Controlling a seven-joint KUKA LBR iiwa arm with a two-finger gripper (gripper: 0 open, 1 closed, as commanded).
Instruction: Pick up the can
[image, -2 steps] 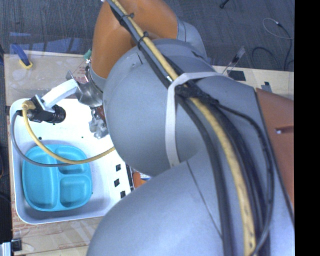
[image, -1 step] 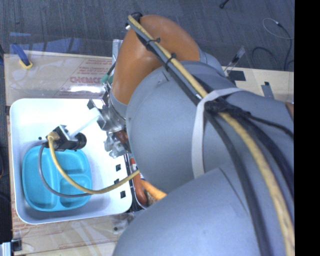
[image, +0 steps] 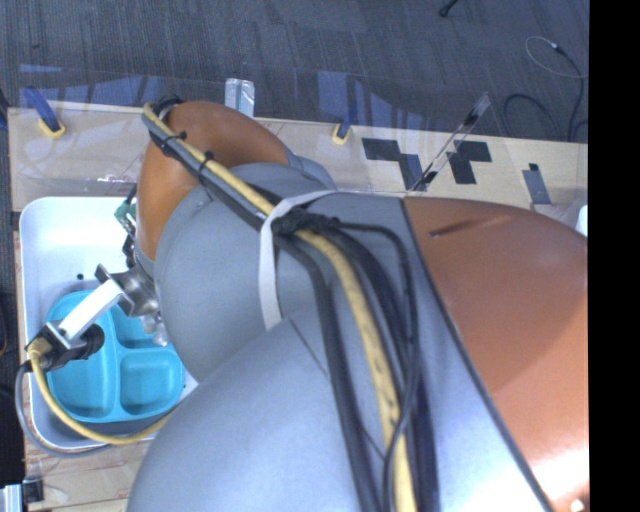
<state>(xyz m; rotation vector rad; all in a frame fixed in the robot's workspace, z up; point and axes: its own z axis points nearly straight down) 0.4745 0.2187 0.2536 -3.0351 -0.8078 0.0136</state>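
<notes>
Over the left-hand shallow white bin (image: 60, 225), close to the worktop's left edge, the gripper (image: 141, 297) shows as a small cluster of metal parts tucked against the underside of the arm. The arm's bulk hides the rest of it, so I cannot tell whether it is spread or pressed together, nor whether anything sits in it. A flat white bar (image: 86, 309) juts from those metal parts toward the left edge and ends in a black fitting (image: 72, 346). A thin yellow cable (image: 95, 436) leaves that fitting and loops along the near side of the bin.

Beneath the bar lies a bright blue plastic tray with moulded compartments (image: 105, 385), resting on the bin's floor toward its near left corner. Two of its compartments are plain to see, and the arm covers its right side. A small teal object (image: 126, 212) sits at the bin's far side, hard against the arm and too hidden to identify.

The grey KUKA arm (image: 270, 420) spreads across the middle and right of the worktop, with orange sections above the wrist (image: 200, 130) and along the right edge (image: 510, 300). A bundle of black and yellow cables (image: 350, 300) runs down its back, cinched by a white strap (image: 268, 265).

Along the far edge of the light wooden worktop (image: 75, 155), strips of blue tape (image: 40, 105), a silver piece (image: 240, 95) and black tape marks (image: 420, 155) are stuck down. Beyond it lies dark carpeted floor (image: 300, 40).
</notes>
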